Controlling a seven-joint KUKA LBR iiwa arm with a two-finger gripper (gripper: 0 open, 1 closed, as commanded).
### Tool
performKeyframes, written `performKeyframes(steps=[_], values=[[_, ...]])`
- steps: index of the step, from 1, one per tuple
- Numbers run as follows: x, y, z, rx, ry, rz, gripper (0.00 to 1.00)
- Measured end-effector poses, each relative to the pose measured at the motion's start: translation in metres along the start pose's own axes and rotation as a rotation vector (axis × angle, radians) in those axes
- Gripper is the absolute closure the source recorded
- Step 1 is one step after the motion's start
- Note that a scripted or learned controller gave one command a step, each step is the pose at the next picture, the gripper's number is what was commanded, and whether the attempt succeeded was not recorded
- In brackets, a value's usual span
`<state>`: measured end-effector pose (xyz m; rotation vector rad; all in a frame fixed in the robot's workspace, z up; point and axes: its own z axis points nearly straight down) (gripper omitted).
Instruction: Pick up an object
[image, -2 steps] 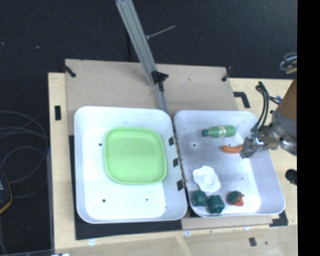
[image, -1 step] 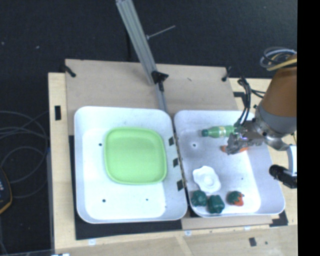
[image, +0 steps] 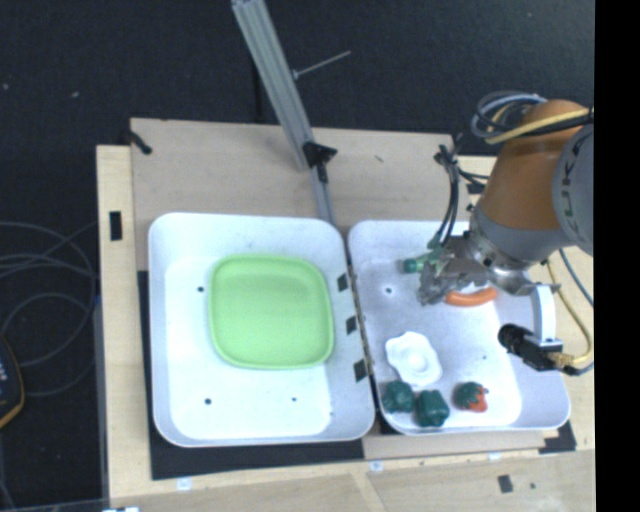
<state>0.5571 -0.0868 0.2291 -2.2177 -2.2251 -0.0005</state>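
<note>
The gripper (image: 433, 288) is lowered into the right bin (image: 375, 300) beside an orange object (image: 470, 297); finger state cannot be determined.

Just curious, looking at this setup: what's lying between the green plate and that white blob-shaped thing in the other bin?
In the camera view, just the bins' adjoining white rims with small dark clips; otherwise bare bin floor between green plate and white object.

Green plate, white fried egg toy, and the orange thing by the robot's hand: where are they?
green plate (image: 270, 311), camera view, middle of its flat face
white fried egg toy (image: 413, 358), camera view, its centre
orange thing (image: 470, 296), camera view, its visible curved edge
</note>
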Motion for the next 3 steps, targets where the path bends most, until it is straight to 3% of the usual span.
performKeyframes(steps=[3], values=[[0.138,0.034,-0.008,-0.001,0.001,0.0,1.0]])
